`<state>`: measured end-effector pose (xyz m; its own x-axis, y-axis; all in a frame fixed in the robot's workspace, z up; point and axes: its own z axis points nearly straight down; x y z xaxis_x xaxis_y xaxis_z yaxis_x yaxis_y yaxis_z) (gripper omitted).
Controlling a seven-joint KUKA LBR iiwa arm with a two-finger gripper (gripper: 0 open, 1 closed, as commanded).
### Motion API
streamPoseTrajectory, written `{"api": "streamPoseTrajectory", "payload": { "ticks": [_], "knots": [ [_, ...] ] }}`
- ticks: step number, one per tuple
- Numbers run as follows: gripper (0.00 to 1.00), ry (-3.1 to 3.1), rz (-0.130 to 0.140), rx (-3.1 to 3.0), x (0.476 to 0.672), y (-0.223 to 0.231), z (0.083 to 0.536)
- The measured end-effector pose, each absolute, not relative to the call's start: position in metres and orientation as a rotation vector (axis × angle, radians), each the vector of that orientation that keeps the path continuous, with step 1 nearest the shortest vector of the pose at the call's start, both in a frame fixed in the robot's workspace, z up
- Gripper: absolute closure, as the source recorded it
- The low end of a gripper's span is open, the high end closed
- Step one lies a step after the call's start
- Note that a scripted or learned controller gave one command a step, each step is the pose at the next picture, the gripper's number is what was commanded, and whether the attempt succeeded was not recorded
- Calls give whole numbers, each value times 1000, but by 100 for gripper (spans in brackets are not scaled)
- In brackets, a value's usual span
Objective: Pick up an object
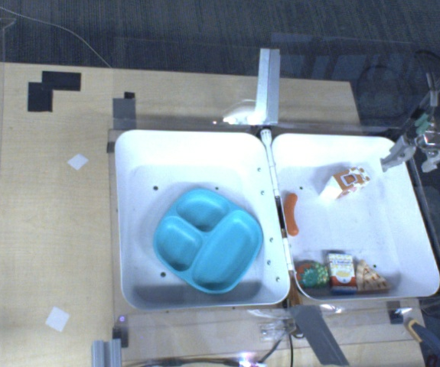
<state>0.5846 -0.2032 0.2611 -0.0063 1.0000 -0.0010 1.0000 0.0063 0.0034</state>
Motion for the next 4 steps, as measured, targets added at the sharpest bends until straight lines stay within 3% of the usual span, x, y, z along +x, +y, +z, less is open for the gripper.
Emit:
{"api": "streamPoseTrajectory", "payload": {
  "ticks": [1,2,3,4],
  "knots": [
    [100,2230,7,2201,587,-202,273],
    [0,2231,7,2201,587,-202,273],
    [0,2025,1,2401,547,-206,159],
    [0,1974,9,2434,558,-187,88]
  ]
}}
